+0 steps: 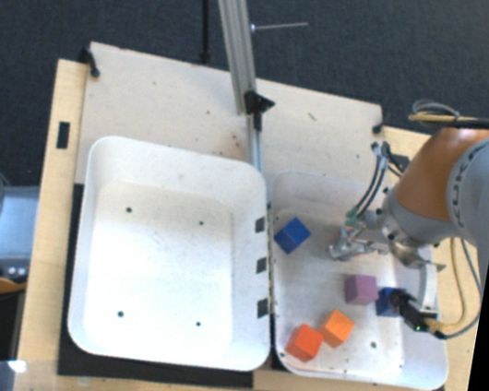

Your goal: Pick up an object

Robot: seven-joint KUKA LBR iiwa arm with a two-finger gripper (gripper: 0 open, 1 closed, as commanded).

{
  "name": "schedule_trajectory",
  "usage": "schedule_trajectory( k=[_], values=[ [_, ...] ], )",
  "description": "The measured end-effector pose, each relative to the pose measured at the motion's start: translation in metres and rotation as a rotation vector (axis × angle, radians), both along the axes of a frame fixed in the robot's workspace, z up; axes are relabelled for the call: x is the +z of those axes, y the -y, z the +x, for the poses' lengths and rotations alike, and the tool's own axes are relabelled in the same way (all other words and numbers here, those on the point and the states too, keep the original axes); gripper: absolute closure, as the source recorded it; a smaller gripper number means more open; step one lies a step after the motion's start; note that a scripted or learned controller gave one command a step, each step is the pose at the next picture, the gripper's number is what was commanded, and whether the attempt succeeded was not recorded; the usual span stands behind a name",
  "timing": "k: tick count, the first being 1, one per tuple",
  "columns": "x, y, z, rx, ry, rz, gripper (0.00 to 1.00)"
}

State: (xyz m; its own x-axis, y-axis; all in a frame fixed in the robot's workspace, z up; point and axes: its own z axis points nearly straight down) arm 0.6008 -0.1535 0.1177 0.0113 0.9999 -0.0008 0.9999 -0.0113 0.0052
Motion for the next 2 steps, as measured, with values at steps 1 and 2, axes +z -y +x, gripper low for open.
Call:
schedule_trajectory(
  k=[1,2],
  values=[
    [0.063,0.006,-0.003,0.006,0.003,-0.002,1.00],
    [0.110,0.011,-0.008,0.004,0.002,-0.001,1.00]
  ],
)
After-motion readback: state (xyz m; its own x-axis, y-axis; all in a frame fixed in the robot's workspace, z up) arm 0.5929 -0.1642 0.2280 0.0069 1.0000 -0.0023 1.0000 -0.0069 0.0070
